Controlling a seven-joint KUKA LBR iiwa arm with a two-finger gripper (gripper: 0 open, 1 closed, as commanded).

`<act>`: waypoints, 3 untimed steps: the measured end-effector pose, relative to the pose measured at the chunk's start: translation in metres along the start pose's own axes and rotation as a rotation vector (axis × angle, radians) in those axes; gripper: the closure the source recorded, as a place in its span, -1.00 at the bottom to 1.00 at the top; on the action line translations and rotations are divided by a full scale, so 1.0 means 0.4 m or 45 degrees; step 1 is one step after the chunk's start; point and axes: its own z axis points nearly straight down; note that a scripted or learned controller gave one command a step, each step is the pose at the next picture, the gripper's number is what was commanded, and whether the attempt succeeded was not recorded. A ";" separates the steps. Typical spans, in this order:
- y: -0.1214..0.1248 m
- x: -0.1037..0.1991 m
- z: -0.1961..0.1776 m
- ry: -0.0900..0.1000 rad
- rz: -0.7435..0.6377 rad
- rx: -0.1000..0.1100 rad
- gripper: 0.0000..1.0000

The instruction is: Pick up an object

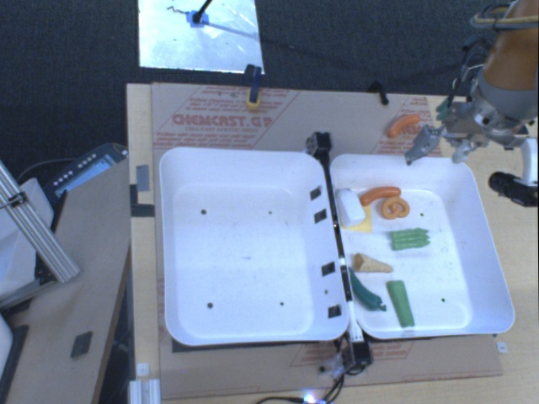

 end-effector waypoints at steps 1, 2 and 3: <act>-0.070 -0.027 0.433 0.004 0.004 0.014 -1.00; -0.058 -0.028 0.383 -0.001 0.000 -0.004 1.00; -0.005 0.155 0.358 -0.004 -0.010 -0.003 1.00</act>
